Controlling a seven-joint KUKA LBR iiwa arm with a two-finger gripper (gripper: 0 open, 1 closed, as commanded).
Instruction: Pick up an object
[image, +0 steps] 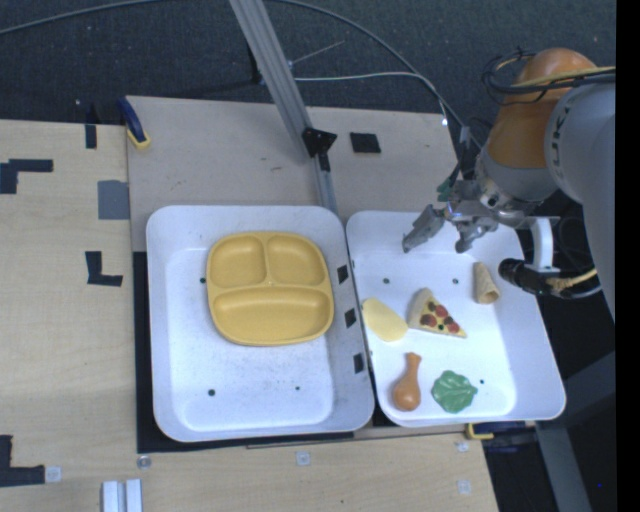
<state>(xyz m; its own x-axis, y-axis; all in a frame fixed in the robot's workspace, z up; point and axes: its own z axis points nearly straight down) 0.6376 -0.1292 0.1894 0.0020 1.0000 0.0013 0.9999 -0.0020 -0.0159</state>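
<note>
My gripper (440, 238) hangs over the back of the right bin (530, 390), open, its two fingers spread with nothing between them. Toy food lies in that bin below it: a pizza slice (435, 315), a pale yellow piece (383, 320), a chicken drumstick (407, 383), a green leafy piece (454, 391) and a tan cone-shaped piece (485, 282). The gripper is above and behind all of them and touches none.
The left bin (180, 390) holds a yellow divided plate (269, 286). A metal pole (290, 95) slants up from between the bins at the back. The grey arm with its orange band (535, 110) fills the upper right.
</note>
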